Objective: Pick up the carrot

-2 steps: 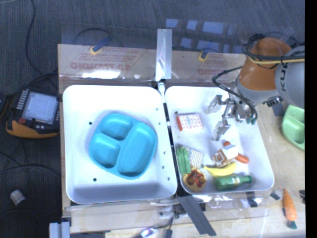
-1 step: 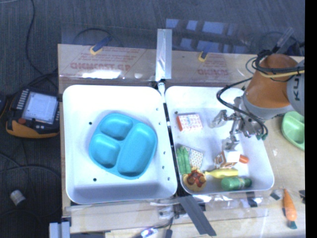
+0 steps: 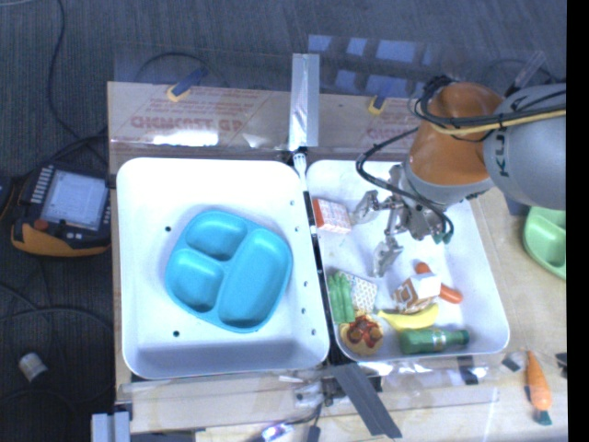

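I judge the pick barely begun — my end effector (image 3: 391, 238) hangs over the right bin (image 3: 483, 274), fingers spread apart with nothing between them. The carrot (image 3: 440, 293) lies untouched just below it, beside the little house-shaped toy (image 3: 416, 291) above the banana (image 3: 411, 318) — descent, closing and lift all remain.

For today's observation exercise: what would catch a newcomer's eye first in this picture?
First, the bright blue divided tray in the left bin. Next, the arm's orange band above the right bin, with the end effector over a heap of toy food near the front edge.
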`<control>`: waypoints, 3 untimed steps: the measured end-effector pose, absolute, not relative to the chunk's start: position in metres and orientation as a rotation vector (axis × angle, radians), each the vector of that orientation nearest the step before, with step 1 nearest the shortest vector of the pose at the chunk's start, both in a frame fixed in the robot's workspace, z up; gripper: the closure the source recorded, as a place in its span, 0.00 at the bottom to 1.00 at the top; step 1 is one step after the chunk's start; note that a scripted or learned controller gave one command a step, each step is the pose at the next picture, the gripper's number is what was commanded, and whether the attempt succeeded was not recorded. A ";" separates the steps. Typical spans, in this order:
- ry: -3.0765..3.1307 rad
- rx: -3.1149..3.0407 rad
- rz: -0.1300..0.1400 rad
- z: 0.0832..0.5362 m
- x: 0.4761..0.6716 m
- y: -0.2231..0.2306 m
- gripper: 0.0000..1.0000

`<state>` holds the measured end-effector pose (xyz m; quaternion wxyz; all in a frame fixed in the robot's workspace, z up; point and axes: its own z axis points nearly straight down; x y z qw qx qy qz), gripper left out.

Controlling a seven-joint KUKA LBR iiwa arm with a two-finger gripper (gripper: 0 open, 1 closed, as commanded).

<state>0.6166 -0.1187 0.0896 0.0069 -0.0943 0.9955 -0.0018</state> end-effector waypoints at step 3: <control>3.094 0.476 0.005 0.091 0.551 -0.208 1.00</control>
